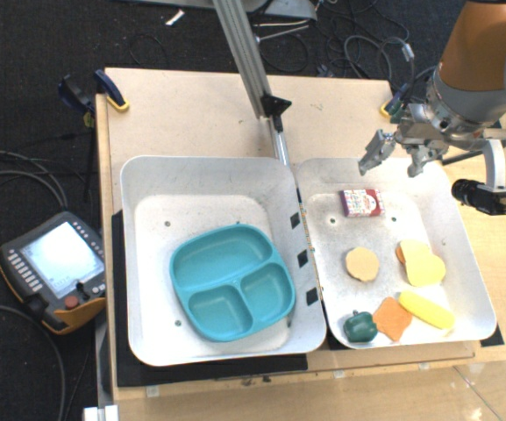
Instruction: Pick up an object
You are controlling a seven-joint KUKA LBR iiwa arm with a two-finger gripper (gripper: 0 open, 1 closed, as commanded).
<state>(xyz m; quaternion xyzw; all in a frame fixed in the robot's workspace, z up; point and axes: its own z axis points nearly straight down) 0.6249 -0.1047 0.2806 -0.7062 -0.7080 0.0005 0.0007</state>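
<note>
One red packet, label unreadable, under gripper

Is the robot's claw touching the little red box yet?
Apart. The camera view shows the gripper up above the bin's far edge, with bare white bin floor between it and the red box.

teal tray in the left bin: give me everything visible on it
The teal tray is a rounded-corner divided plate that looks like smooth plastic, with one large compartment toward the far side and two smaller ones nearer the camera. It lies flat and upright on the floor of the left bin, turned at a slant to the bin walls. Nothing sits in it, and the gripper is away over the right bin.
</note>
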